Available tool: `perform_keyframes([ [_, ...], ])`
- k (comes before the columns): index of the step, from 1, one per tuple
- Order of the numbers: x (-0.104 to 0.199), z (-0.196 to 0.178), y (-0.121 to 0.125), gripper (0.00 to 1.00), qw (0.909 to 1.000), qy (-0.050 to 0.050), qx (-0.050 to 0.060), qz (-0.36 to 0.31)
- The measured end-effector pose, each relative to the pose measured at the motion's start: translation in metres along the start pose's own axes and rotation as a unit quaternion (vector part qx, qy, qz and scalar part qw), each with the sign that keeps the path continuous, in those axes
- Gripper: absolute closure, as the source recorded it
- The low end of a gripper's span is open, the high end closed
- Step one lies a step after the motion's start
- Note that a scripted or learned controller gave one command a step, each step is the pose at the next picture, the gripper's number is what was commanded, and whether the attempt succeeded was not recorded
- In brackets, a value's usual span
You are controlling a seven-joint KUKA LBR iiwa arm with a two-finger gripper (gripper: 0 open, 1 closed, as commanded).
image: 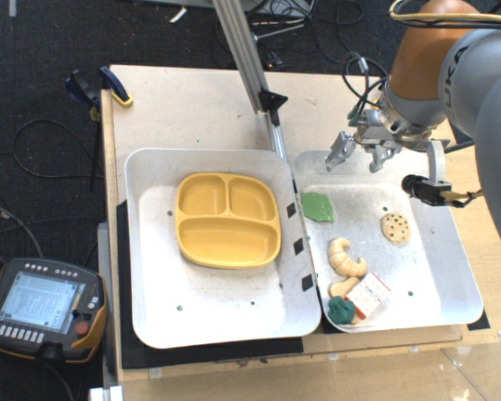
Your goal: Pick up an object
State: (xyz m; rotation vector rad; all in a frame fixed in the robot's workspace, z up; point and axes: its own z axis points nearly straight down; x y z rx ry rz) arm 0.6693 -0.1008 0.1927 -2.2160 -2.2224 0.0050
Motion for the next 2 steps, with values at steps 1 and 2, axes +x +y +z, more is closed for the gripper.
perform_keyframes([
  [1, 0.000, 0.061, 0.006, 0.00, 1.0000, 0.000, 0.001, 0.000],
  [2, 0.001, 0.099, 0.006, 0.00, 1.0000, 0.000, -0.001, 0.000],
])
